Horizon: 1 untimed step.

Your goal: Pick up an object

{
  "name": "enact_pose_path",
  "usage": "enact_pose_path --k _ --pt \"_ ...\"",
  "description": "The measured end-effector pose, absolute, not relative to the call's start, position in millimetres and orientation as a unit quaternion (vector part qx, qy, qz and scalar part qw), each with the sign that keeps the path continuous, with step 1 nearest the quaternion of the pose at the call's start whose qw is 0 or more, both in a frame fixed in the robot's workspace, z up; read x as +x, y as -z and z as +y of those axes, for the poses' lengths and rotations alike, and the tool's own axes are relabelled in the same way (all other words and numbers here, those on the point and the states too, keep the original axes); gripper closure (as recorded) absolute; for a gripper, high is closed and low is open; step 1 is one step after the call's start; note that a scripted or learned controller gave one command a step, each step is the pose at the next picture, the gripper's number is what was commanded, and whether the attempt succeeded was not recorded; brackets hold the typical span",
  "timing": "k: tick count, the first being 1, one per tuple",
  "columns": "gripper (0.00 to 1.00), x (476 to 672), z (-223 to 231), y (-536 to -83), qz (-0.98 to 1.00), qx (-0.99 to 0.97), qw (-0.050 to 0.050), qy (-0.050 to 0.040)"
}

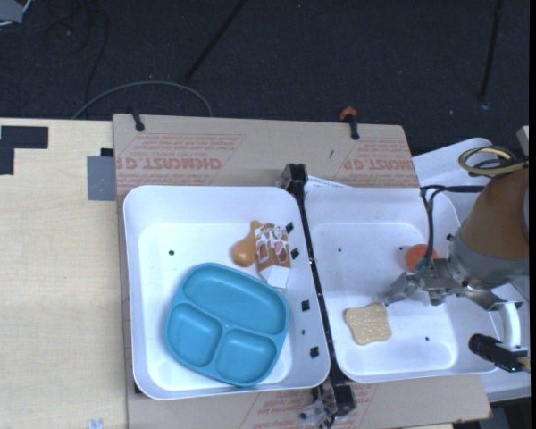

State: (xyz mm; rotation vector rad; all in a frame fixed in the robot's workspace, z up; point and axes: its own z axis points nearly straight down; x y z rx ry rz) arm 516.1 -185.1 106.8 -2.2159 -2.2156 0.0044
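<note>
Camera view, left bin (152,231): blue divided plate (225,323), gingerbread-man toy (266,246) behind it.
Right bin (375,211): toast-like slice (367,323) lies flat, orange item (415,256) near arm.
Gripper (395,294): empty, jaw state unclear.
Advice: centre over slice, descend squarely.

Pale wood-grain counter (45,266) with black square markings at its left. Flat brown cardboard sheet (250,155), printed in red, lies on it. Two shallow white plastic bins sit side by side on the cardboard, touching at the middle: left bin (147,239), right bin (366,208)
</note>
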Motion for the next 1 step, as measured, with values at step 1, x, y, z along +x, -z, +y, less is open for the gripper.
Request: enact_pose_path --k 1 --pt "1.0 516.9 -187.2 -120.0 -0.706 -0.709 0.002 -0.0008"
